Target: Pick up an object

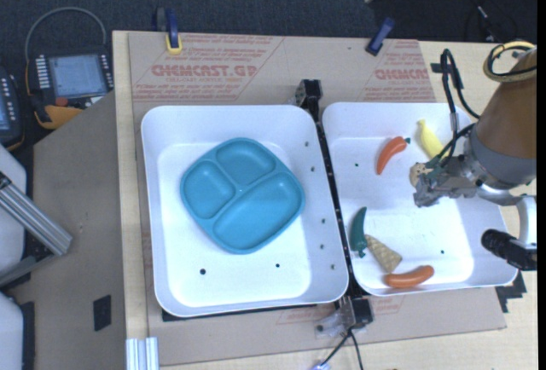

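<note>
from my seat i read the right bin (503, 274) from its front edge back: an orange sausage-shaped piece (409, 277) lies nearest me, with a tan cone (383, 254) just behind it touching a dark green pepper-like piece (357, 229). beyond those is a bare stretch of bin floor, and the gripper (429, 187) hangs over it, low on the right-hand side of the bin. farther back lie a red-orange pepper (391, 153) and a yellow banana-like piece (429, 139), both near the jaws but apart from them. my worry is that the jaws sit between the two clusters, so a straight descent from here would likely close on white plastic and come up with nothing. a second risk is the cable loop by the wrist snagging on the bin wall. a third is a sideways nudge that rolls the banana toward the rim, where it would be harder to grasp. i cannot tell how the jaws stand; the view is too blurred there, and i see no object in them. the left bin (162, 189) holds a blue divided plate (243, 194) on the tabletop (128, 104), well apart from the arm.
</note>
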Robot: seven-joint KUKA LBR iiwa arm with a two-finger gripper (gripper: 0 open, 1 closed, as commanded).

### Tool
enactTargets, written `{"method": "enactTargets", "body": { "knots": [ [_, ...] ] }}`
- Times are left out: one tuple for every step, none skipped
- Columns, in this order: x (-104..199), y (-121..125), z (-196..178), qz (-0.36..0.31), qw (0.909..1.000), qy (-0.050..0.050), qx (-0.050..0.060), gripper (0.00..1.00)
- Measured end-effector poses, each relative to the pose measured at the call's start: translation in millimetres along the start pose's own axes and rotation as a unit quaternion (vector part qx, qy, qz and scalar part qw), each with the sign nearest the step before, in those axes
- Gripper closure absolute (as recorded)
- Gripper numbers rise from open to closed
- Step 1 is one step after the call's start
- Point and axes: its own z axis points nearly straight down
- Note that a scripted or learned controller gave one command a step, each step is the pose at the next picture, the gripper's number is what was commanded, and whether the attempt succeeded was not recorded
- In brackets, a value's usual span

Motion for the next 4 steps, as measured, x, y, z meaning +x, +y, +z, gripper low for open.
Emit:
{"method": "enactTargets", "body": {
  "knots": [
    [-0.1, -8.3, -55.8, 0.000, 1.0000, 0.000, -0.001, 1.00],
    [-0.4, -6.7, -91.6, 0.000, 1.0000, 0.000, -0.001, 1.00],
    [51.8, 12.0, -75.2, -0.001, 1.0000, 0.002, 0.004, 1.00],
    [99.5, 18.1, -72.8, -0.002, 1.0000, 0.002, 0.004, 1.00]
  ]
}}
